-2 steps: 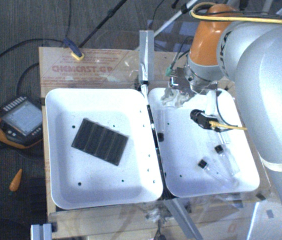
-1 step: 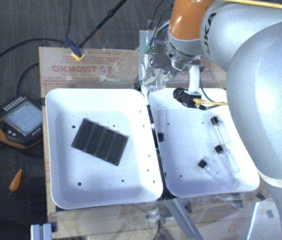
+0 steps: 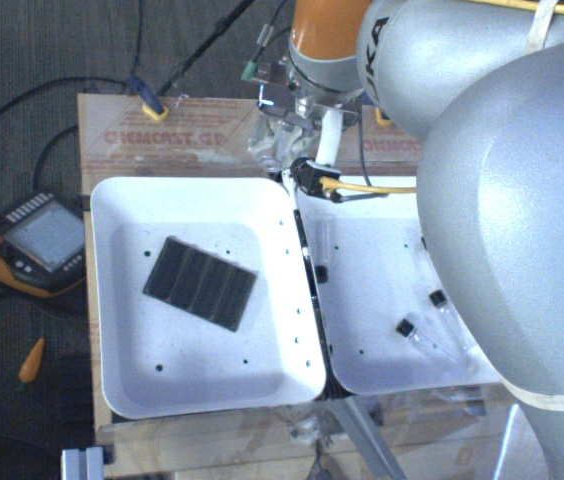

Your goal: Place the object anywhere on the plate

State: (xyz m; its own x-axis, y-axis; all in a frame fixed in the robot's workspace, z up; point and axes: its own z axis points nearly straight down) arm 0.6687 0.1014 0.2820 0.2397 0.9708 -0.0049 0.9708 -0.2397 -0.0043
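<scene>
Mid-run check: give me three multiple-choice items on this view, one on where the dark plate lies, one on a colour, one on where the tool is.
1. The dark ribbed plate lies in:
A. the left bin
B. the right bin
C. on the floor

2. The band above the arm's wrist is:
A. blue
B. orange
C. green

3. The tool is:
A. resting on the plate
B. down inside the left bin
C. up by the bins' far edge

Answers:
1. A: it sits on the left bin floor.
2. B: the band is plainly orange.
3. C: it hangs near the far rims, apart from the plate.
</scene>
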